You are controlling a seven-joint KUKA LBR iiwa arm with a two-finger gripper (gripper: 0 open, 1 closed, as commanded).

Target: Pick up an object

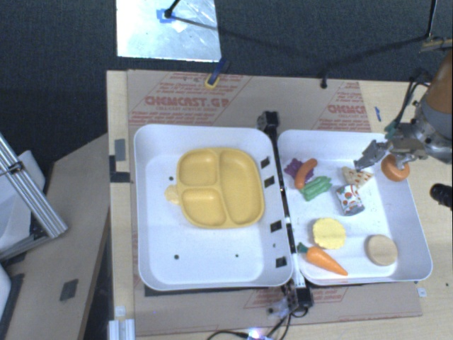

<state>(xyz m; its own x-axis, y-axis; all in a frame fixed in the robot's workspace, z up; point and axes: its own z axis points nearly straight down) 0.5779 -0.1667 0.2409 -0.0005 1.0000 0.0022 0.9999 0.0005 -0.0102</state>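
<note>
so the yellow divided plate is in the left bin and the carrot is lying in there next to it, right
Not quite. The camera view shows the yellow divided plate in the left bin, as you say, but the carrot lies in the right bin, near its front edge, just below a round yellow piece. The plate sits alone in its bin.

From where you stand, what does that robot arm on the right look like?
The arm is grey metal with a rounded orange band near the wrist. It ends in a small grey gripper with slim metal fingers. Thin dark cables run along its upper part.
</note>
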